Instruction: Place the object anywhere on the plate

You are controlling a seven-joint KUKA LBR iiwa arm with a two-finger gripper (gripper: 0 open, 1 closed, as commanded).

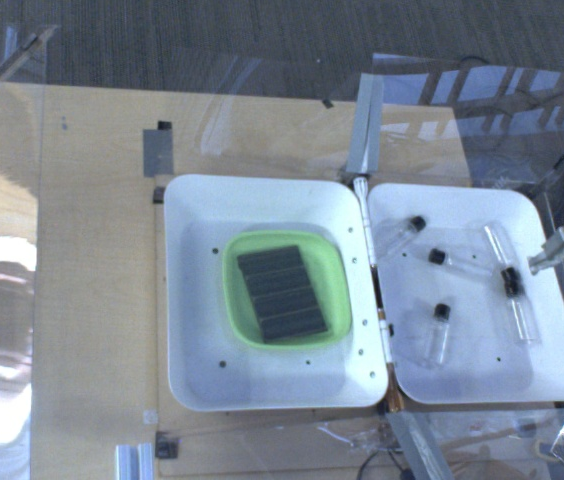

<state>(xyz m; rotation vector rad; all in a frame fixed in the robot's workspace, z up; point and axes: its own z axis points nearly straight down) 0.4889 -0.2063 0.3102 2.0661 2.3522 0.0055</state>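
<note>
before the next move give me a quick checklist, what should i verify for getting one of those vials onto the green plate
1. Plate position: the green plate sits flat in the left bin: ok.
2. Room on the plate: a dark ribbed block covers most of its middle, leaving mainly bare rim: not ok.
3. Vials within reach: several clear vials with black caps lie in the right bin, such as the vial near the bin's front: ok.
4. Vials lying apart: two long vials cross near the right wall; the others lie apart: not ok for those two.
5. Gripper at the right bin's right edge: whether it holds anything: cannot tell.
</note>
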